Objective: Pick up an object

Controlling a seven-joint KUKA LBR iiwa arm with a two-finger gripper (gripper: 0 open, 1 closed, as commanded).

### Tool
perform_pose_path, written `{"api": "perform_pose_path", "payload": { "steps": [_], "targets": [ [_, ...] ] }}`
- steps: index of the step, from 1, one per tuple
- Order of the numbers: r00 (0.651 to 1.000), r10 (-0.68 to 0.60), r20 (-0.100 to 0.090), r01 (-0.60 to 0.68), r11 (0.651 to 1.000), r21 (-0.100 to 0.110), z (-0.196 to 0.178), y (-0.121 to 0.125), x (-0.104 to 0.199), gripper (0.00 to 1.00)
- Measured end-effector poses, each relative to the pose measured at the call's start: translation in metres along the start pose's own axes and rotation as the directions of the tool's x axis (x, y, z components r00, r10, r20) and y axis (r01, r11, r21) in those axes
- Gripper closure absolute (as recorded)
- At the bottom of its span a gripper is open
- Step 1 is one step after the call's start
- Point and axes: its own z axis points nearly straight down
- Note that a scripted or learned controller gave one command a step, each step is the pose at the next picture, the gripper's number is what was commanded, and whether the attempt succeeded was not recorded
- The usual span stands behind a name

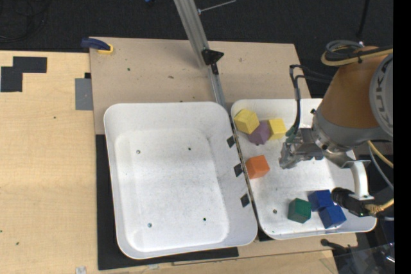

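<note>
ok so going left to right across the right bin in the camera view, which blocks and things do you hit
yellow block → orange block → small yellow block → gripper → blue blocks

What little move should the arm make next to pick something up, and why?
Probably shift a little toward the orange block and then lower onto it. The end effector sits over bare floor of the right bin, with nothing seen between its fingers. The orange block lies alone just beside it, while the yellow block and purple block are crowded together, which looks harder to grasp.
</note>
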Motion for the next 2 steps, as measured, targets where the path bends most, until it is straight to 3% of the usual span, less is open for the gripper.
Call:
{"api": "perform_pose_path", "payload": {
  "steps": [2],
  "targets": [
    [1.000,-0.001,0.002,0.001,1.000,-0.003,-0.011,0.049,0.095,1.00]
  ]
}}
